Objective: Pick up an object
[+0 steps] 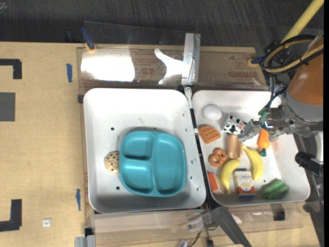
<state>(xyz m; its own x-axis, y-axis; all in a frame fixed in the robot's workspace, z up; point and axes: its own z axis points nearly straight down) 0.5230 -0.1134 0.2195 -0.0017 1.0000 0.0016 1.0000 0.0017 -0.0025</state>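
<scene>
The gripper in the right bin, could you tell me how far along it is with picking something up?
Done: the arm has reached into the right bin, and the gripper sits low among the toys, beside the orange carrot and the black-and-white item. In hand: nothing visibly between its fingers. Left: securing one object and lifting it clear.

My arm (pixel 307 89) comes in from the right side of the view, with the orange band high on it and the grey wrist under the band. The wrist leans to the left and downward. My gripper (pixel 252 130) is at the end of it, low and pointing to the left. Black and yellow cables make a loop above my arm, near the top right corner.
</scene>
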